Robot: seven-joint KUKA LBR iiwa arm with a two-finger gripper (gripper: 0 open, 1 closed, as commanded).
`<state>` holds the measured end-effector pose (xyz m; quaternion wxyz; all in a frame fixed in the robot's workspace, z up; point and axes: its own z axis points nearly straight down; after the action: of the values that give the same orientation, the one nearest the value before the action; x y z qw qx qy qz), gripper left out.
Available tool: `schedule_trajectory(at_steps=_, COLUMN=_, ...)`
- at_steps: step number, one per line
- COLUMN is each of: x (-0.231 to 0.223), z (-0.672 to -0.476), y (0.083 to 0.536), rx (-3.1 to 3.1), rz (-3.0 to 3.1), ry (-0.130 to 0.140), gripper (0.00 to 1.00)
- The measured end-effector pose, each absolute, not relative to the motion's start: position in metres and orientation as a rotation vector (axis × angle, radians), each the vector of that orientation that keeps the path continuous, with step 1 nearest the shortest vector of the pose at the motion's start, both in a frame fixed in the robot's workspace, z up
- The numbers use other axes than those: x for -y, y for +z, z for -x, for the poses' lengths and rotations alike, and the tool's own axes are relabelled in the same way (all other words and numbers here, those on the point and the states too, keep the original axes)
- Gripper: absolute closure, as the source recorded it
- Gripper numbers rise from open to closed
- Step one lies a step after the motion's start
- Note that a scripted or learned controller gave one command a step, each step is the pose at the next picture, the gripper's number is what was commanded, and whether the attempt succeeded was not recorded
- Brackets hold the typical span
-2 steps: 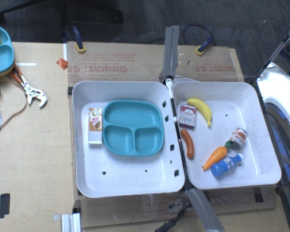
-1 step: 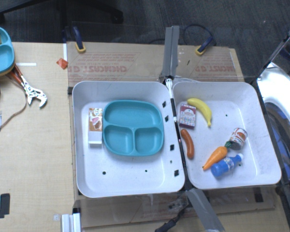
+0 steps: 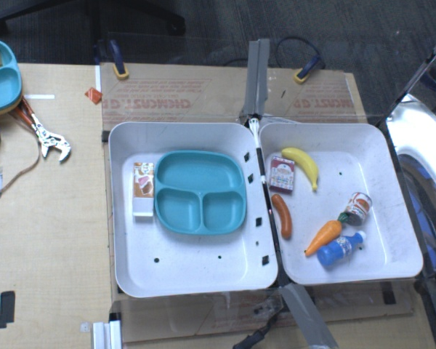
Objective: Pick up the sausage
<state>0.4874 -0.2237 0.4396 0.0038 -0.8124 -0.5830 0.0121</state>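
Camera view looks down on the sausage (image 3: pixel 282 216), lying in the right bin (image 3: pixel 392 195) close against that bin's left wall, just below a small red packet (image 3: pixel 281 174) and left of the carrot (image 3: pixel 323 238). Its long axis runs roughly from the far side of the bench toward the near side, tilted slightly, so fingers would probably need to close across its short width. A pale, glossy part of the arm (image 3: pixel 414 133) shows beyond the right bin's right wall, well apart from the sausage, which lies to its left across the bin. I cannot tell the gripper's state from here. The sausage looks smooth, rounded and orange-brown; the banana (image 3: pixel 303 163) is curved and yellow, the bin hard white plastic.
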Motion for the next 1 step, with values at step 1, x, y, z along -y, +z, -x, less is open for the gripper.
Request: schedule_trajectory(at_steps=1, x=0.2240, z=-0.4901, y=0.4457, rx=1.830, rz=2.540, ry=0.048, gripper=1.00)
